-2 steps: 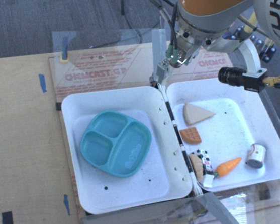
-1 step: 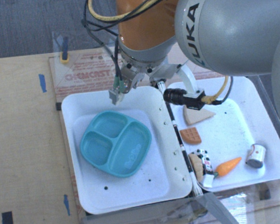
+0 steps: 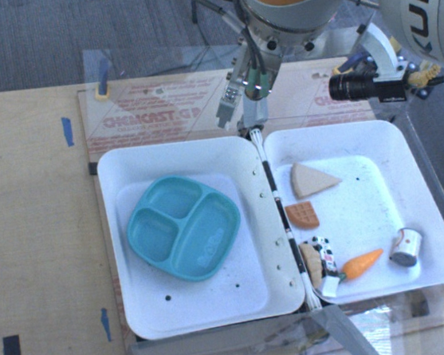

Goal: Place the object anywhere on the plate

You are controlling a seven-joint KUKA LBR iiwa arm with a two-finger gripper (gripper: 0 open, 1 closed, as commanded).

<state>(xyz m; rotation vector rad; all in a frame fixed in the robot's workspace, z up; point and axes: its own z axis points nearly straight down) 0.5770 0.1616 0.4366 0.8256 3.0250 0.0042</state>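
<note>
Two white bins (image 3: 123, 225): one teal plate (image 3: 184, 227) (three compartments), five toys right.

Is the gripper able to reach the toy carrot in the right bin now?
Probably yes: the carrot lies uncovered, with only a small can beside it, and the gripper hangs above the bins' far edge.

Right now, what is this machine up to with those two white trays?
The robot arm's gripper hangs above the far edge of the bins, holding nothing. The left bin holds a blue divided plate. The right bin holds toy food: a wedge, a waffle, a carrot and a small can. Nothing is on the plate yet.
</note>
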